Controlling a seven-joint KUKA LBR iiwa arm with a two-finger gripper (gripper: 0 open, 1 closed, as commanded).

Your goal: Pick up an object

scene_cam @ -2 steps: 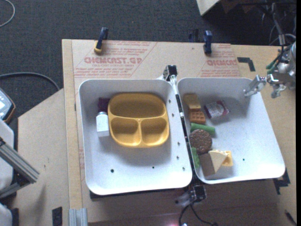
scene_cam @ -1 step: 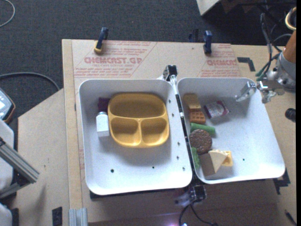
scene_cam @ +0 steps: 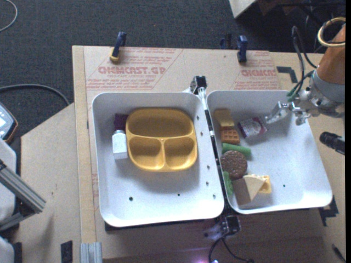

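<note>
One dark red packet lies just left of the gripper, whose spread I cannot tell, perhaps touching

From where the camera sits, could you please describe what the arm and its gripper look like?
The arm has an orange section topped by a yellowish ring, then a grey wrist. Dark cables loop beside it. The gripper is slim, bare grey metal with thin fingers.

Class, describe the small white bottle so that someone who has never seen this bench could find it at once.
Start at the left bin, the one holding the big yellow divided plate. Look at the plate's left edge: the small white bottle stands there against it, below a dark purple item. It is the one white upright thing in that bin.
</note>
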